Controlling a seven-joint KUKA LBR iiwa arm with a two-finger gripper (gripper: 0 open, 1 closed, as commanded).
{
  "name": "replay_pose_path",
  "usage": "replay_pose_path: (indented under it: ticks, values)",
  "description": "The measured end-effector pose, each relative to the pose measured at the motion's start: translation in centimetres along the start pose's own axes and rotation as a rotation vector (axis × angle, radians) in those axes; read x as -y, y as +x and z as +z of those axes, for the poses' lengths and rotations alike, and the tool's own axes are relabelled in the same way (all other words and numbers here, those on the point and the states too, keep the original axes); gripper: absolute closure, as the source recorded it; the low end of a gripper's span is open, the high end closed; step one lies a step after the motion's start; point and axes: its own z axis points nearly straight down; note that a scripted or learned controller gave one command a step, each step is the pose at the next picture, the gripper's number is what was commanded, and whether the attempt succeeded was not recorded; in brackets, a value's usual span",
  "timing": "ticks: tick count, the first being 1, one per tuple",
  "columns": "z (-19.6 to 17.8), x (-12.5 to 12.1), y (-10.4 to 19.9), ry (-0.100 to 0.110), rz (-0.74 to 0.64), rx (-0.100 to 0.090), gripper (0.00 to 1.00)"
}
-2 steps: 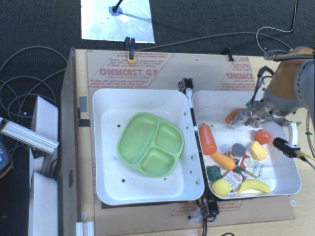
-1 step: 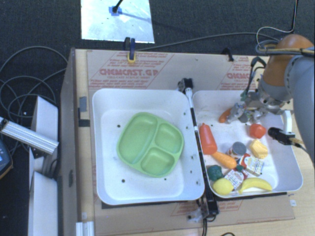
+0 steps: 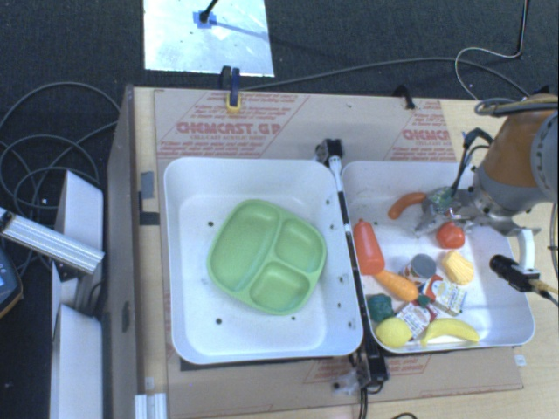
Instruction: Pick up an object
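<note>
One pincer [image 3: 434, 214], opening unclear, sits just beside the red tomato [image 3: 451, 234].

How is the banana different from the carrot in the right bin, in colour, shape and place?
The banana is yellow; the carrot is orange. The banana is curved, while the carrot is straight and tapers to one end. The banana lies near the bin's front wall, and the carrot lies farther back, beside the orange-red bottle. Both are toy foods lying flat in the right bin.
</note>
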Motion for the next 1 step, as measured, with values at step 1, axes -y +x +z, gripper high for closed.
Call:
replay_pose_path:
  ticks: [1]
  values:
    - [-1.12,-0.12,0.01,-0.003,-0.001,0.001,1.0]
